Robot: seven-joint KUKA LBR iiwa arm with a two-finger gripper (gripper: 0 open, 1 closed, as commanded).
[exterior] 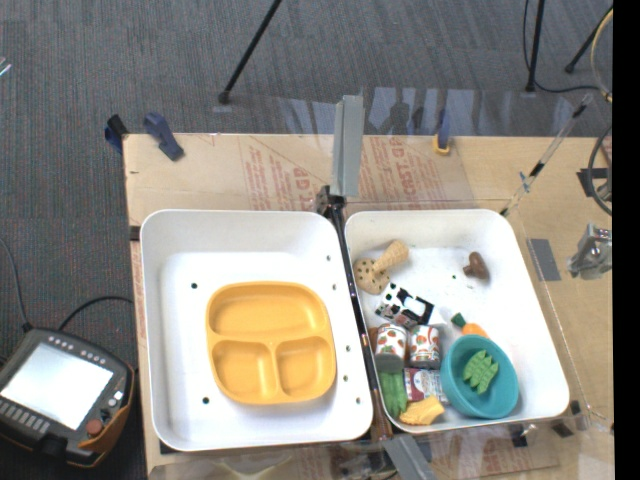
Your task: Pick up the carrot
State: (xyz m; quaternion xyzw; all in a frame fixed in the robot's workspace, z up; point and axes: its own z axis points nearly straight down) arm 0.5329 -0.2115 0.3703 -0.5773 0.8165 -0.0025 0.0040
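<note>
Lying beside teal bowl [480, 376] rim: carrot [468, 326]; open floor above.

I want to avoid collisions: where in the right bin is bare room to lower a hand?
The right bin is bare along its back and right side, around the brown piece. Its front left is crowded: cookie, cans, teal bowl, and the carrot wedged at the bowl's rim.

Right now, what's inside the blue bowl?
A bumpy green toy lies inside the blue bowl. The bowl's floor under it is covered. The carrot sits outside, by the rim.
</note>
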